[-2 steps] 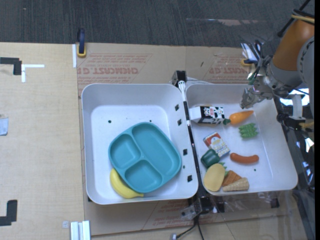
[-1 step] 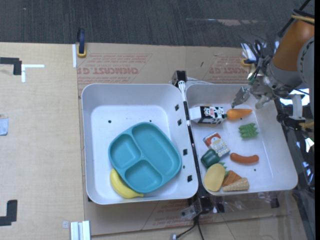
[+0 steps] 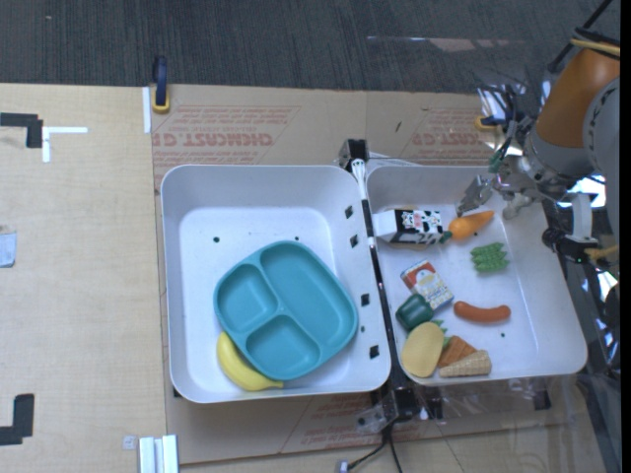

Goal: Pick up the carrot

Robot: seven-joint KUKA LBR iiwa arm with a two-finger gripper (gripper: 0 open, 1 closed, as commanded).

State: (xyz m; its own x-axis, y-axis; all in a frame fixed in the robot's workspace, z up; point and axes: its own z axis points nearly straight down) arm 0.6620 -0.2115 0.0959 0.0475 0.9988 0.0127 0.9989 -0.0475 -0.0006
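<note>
Orange plastic carrot (image 3: 469, 225), likely light, rigid and smooth, lies in the right bin (image 3: 552, 294); grasp mid-body; gripper (image 3: 481, 191) hovers just above, its open-or-closed state indeterminate.

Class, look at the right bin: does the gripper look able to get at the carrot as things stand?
Probably yes. The gripper hangs just above the carrot, whose top is bare. The milk carton lies close on one side, which could crowd one approach.
</note>
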